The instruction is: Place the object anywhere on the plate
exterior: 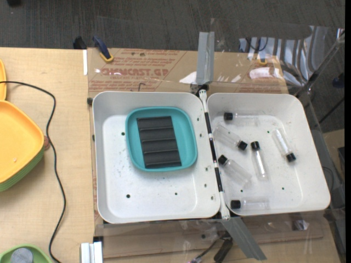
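Observation:
A teal square plate [189, 141] lies in the left bin [109, 163], toward its back. Several dark grey ridged strips [158, 142] lie side by side on the plate's middle. In the right bin [307, 169] several clear plastic tubes with black caps lie scattered: one near the back left [237, 115], one at mid right [284, 146], one upright in the middle [258, 159], one at the front [249, 204].
A yellow dish [16, 144] sits on the wooden bench at far left, with a black cable [55, 163] running past it. Brown cardboard [142, 70] lies behind the bins. A grey post [205, 59] stands at the back between the bins.

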`<state>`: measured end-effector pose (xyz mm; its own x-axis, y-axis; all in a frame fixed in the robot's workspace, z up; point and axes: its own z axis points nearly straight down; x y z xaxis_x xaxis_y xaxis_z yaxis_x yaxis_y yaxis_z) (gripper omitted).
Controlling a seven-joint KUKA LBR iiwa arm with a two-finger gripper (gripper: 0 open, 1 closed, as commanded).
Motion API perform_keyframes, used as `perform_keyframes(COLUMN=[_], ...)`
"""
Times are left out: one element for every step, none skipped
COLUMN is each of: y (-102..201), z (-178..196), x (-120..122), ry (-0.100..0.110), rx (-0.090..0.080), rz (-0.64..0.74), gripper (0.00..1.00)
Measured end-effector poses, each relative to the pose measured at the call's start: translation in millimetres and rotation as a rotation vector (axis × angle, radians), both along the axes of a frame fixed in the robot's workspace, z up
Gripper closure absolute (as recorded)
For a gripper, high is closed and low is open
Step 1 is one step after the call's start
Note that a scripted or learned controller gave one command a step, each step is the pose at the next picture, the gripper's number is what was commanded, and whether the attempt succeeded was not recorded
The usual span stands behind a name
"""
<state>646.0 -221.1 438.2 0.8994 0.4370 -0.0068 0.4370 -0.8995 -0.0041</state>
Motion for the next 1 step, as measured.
perform_keyframes(y=[-1.2], z=[1.4], x=[5.4], ry=[-0.004], rx=[-0.001], rz=[-0.139], gripper=[0.00])
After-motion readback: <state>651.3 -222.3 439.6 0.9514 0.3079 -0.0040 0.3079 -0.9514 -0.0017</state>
